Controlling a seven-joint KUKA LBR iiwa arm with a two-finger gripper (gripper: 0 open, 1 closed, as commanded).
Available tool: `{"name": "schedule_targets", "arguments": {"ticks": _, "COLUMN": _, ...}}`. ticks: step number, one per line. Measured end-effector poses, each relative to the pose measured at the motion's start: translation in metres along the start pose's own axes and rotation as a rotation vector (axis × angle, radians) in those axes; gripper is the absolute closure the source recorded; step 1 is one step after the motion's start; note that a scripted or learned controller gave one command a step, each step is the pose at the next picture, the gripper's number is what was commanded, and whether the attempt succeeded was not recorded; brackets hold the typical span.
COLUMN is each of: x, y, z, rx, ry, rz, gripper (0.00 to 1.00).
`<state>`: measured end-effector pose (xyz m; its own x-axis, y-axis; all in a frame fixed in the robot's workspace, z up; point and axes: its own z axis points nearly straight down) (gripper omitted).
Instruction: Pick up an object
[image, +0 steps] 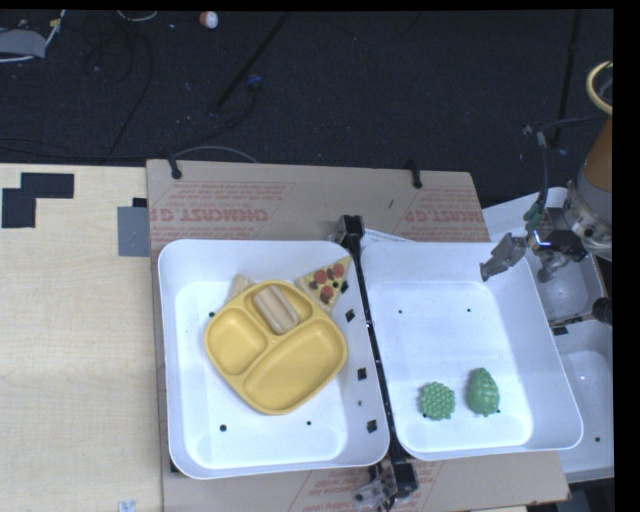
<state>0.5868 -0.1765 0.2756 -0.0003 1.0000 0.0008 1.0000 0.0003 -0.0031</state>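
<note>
My gripper hangs over the far right rim of the right bin, its fingers spread open with nothing between them. Two green items lie near that bin's front: a bumpy round one and a smoother oval one just to its right. Both are well below and left of the gripper. In the left bin a yellow divided plate carries a tan bread roll in its far compartment. A pizza slice lies just beyond the plate, toward the bin's far right corner.
A black divider runs between the two bins. Both bins rest on a cardboard sheet. A light wooden surface stretches to the left, and white bench parts sit to the right of the right bin.
</note>
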Motion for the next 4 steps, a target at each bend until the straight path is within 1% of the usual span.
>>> {"name": "schedule_targets", "arguments": {"ticks": 1, "x": -0.004, "y": -0.008, "z": 0.060, "rx": 0.005, "ry": 0.001, "rz": 0.001, "gripper": 0.00}}
{"name": "schedule_targets", "arguments": {"ticks": 2, "x": -0.005, "y": -0.017, "z": 0.108, "rx": 0.004, "ry": 0.001, "rz": 0.001, "gripper": 0.00}}
{"name": "schedule_targets", "arguments": {"ticks": 3, "x": 0.003, "y": -0.017, "z": 0.170, "rx": 0.004, "ry": 0.002, "rz": 0.001, "gripper": 0.00}}
{"name": "schedule_targets", "arguments": {"ticks": 4, "x": 0.001, "y": -0.016, "z": 0.157, "rx": 0.002, "ry": 0.001, "rz": 0.003, "gripper": 1.00}}
